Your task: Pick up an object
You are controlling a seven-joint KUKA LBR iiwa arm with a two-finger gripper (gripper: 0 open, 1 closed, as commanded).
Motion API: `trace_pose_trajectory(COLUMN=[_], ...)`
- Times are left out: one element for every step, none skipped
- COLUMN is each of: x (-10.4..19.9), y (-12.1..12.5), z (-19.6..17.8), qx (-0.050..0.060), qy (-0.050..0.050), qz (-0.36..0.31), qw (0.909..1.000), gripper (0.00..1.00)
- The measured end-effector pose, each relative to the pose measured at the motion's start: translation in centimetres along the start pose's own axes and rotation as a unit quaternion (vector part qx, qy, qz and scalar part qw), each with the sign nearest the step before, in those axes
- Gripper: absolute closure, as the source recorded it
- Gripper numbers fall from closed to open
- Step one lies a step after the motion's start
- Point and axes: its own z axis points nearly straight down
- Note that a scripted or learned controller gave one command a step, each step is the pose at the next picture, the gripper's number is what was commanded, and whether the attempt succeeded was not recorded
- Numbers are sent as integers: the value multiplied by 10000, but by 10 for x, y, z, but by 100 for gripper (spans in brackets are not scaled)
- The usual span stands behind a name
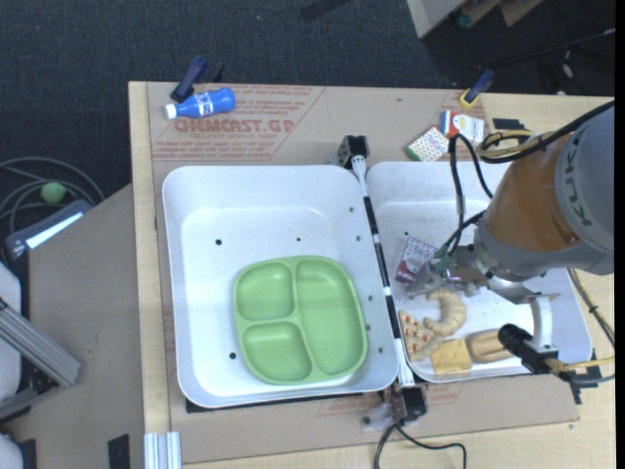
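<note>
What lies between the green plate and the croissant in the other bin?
In the camera view, the two bins' touching white rims and a waffle lie between the green plate and the croissant.

From my station the feed was evenly lit, bright from overhead. The white bins [195, 262] ran close to blown out, with little surface detail on their floors. Shadows were soft and short; the arm [547, 213] cast a faint one into the right bin. The dark floor [98, 27] showed grain. Focus was mildly soft throughout, and the bench [293, 115] edges looked slightly bowed.
</note>
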Motion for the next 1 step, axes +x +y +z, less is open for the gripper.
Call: trace_pose_trajectory(x=[-14], y=[8], z=[14], qx=[-14], qy=[-5], qz=[-1], qw=[10000], gripper=[0])
